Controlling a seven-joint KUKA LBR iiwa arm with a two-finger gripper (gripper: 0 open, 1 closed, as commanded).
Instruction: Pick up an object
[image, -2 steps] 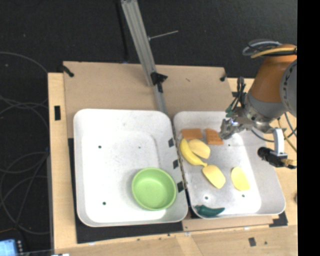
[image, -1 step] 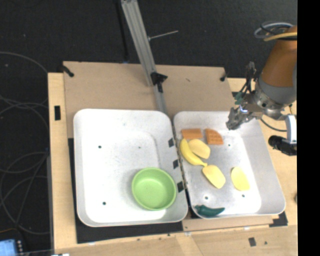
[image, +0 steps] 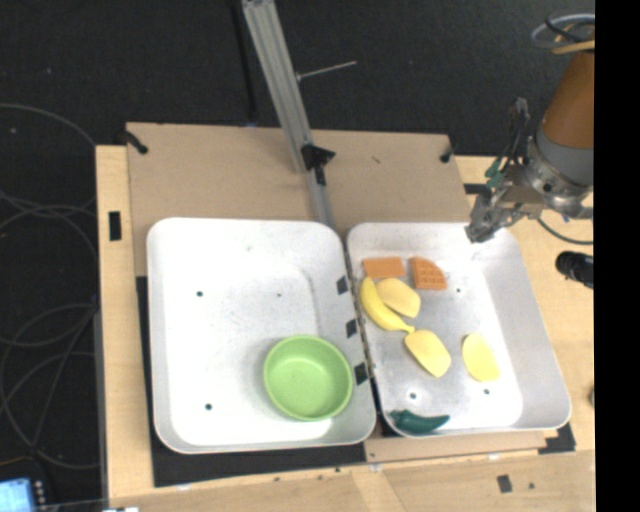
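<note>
Overhead view of my bench, seen at a slant. Two shallow white bins sit side by side on a tan board: the left bin (image: 200, 270) and the right bin (image: 520, 330), their inner walls touching along the middle of the frame.

Left bin: I see one green bowl (image: 308, 376), upright, in the lower right corner of that bin, close to the dividing wall.

Right bin: the loose items lie mostly in its left half. Two orange blocks rest near the upper left, a plain one (image: 383, 268) and, just beside it to the right, a waffle-textured one (image: 428, 273). Below them a banana (image: 378, 310) lies along the dividing wall, touching a pale yellow piece (image: 399, 296) at its upper right. Lower down are two more yellow pieces, one near the middle of the bin (image: 428, 352) and one to its right (image: 481, 358), apart from each other. A dark green item (image: 418, 422), possibly a pepper, lies against the bin's lower edge.

Arm: it enters from the upper right of the frame, its orange band (image: 572, 100) visible above the wrist. The gripper (image: 482, 226) hangs over the upper right corner of the right bin, well apart from every item. Nothing sits between its tips; I cannot tell whether they are spread or pressed together.

A grey metal post (image: 285, 90) crosses the upper middle of the frame.
</note>
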